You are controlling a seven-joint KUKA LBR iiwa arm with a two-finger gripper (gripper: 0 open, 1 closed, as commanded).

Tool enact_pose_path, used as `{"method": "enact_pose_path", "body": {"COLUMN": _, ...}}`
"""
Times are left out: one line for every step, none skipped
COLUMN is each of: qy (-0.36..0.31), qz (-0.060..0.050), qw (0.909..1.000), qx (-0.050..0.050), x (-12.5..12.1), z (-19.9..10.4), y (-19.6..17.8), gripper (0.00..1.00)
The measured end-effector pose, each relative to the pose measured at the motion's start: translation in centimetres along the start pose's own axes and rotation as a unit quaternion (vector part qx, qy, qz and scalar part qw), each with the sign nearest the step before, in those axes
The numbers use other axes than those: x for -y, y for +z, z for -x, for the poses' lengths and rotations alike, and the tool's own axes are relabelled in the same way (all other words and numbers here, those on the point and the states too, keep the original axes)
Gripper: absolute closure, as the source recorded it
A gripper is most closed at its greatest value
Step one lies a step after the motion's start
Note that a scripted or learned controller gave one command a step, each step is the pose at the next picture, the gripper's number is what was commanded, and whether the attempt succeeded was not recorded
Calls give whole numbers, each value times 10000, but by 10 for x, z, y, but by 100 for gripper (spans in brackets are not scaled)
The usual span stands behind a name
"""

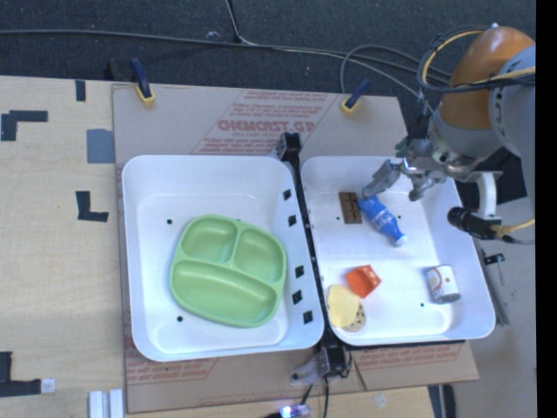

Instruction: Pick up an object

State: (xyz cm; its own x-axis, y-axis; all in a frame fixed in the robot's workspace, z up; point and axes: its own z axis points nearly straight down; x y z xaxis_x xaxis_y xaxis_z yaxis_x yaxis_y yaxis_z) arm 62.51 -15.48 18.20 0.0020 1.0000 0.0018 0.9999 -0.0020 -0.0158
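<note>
One fixed camera is looking down at a slant from above the bench (52,233), taking in both white bins: the left bin (139,190) and the right bin (470,320). It is sitting fairly far back (the arm (487,85) is entering from the right).

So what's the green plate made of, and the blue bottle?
The green plate looks like moulded plastic: one even pale green, smooth, with rounded dividers and a soft sheen. The blue bottle also seems plastic, glossy blue with a white cap, though it's too small to be sure.
</note>
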Motion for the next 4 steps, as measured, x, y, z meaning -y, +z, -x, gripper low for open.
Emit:
{"method": "enact_pose_path", "body": {"qy": -17, "qz": 70, "qw": 10000, "qx": 11, "x": -3, "z": 0, "y": -9, "gripper": 0}}
{"method": "enact_pose_path", "body": {"qy": -17, "qz": 46, "qw": 10000, "qx": 9, "x": 7, "z": -2, "y": 49, "gripper": 0}}
{"method": "enact_pose_path", "body": {"qy": -22, "qz": 81, "qw": 10000, "qx": 22, "x": 6, "z": -2, "y": 100, "gripper": 0}}
{"method": "enact_pose_path", "body": {"qy": -25, "qz": 92, "qw": 10000, "qx": 26, "x": 5, "z": -2, "y": 86, "gripper": 100}}
